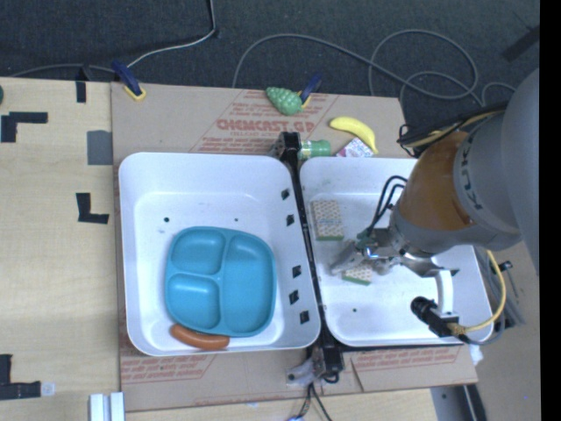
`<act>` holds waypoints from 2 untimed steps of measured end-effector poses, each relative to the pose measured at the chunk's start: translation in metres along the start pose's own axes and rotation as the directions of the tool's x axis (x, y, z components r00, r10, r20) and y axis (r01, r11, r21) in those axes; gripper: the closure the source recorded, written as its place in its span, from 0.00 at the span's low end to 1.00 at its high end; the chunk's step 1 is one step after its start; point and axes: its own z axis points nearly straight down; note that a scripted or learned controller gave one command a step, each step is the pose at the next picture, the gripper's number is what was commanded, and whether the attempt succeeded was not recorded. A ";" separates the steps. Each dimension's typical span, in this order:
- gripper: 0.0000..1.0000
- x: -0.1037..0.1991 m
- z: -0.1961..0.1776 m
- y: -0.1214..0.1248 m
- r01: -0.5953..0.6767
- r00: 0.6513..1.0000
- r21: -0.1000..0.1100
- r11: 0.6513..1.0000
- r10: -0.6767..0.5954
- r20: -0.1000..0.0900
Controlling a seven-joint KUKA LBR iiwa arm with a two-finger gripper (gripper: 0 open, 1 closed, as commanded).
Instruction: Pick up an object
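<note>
My gripper (pixel 353 258) reaches down into the right bin (pixel 386 327) near its middle. A small flat piece with a green edge (pixel 358 275) lies right under its fingertips, touching or nearly so; whether it is gripped I cannot make out. A tan patterned sponge-like block (pixel 327 218) lies just up and left of the gripper. In the left bin (pixel 158 182) a blue divided plate (pixel 220 280) lies flat, with an orange-brown sausage (pixel 200 338) along its front edge.
Behind the bins on the cardboard lie a yellow banana (pixel 354 132), a green knobbly toy (pixel 285 99), a green bottle-like item (pixel 314 148) and a small pink-white packet (pixel 355 150). The black divider (pixel 303 235) runs between the bins. Cables trail across the dark floor behind.
</note>
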 end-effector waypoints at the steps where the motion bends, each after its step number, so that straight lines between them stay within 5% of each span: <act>1: 0.00 0.008 -0.001 -0.008 0.000 1.000 -0.008 1.000 0.000 0.004; 2: 0.00 0.006 -0.001 0.063 0.002 1.000 -0.007 1.000 -0.002 0.002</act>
